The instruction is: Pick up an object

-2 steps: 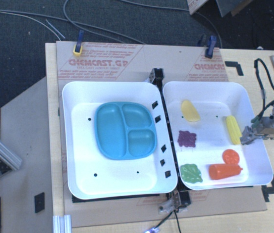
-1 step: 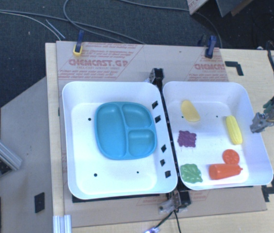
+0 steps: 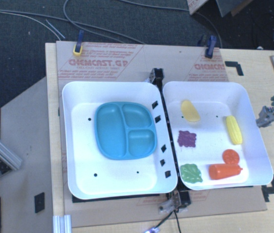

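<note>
Gripper (image 3: 268, 115) sitting at 3 o'clock, just outside the right bin (image 3: 253, 103); jaw spread too blurred to tell, nothing showing between them. Right bin holding six pieces: one yellow lemon-like piece (image 3: 190, 111), one corn cob (image 3: 233, 129), one purple grape bunch (image 3: 186, 139), one green leafy piece (image 3: 191, 173), one red tomato (image 3: 231, 156), one orange-red carrot (image 3: 224, 171). Left bin (image 3: 78, 178) carrying one blue divided plate (image 3: 125, 130).

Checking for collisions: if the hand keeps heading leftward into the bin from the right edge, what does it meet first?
Probably the right bin's rim, then the corn cob; height is unclear.
</note>
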`<move>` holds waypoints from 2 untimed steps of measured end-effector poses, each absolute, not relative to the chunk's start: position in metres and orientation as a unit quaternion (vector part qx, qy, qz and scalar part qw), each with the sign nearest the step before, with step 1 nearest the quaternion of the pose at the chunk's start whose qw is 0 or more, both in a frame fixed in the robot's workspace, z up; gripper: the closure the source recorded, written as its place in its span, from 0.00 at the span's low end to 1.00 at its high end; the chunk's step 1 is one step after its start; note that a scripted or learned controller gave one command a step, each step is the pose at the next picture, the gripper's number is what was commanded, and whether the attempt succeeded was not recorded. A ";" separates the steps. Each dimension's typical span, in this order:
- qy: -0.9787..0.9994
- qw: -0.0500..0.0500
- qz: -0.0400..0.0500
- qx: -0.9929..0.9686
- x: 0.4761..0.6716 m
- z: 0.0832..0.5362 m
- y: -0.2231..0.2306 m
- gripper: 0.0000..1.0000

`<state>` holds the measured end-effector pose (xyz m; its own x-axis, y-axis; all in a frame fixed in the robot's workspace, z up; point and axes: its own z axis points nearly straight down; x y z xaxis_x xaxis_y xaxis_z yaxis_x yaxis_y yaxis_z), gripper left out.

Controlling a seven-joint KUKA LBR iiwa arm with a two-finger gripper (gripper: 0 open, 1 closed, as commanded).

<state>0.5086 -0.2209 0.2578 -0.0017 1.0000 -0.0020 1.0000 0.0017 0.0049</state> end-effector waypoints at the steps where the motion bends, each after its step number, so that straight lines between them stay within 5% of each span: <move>1: 0.709 -0.002 0.001 0.705 0.516 0.251 -0.158 1.00; 2: 0.709 -0.001 0.001 0.705 0.522 0.256 -0.106 1.00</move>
<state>0.5224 -0.1061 0.2564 -0.0060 1.0000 0.0025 1.0000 0.0060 -0.0004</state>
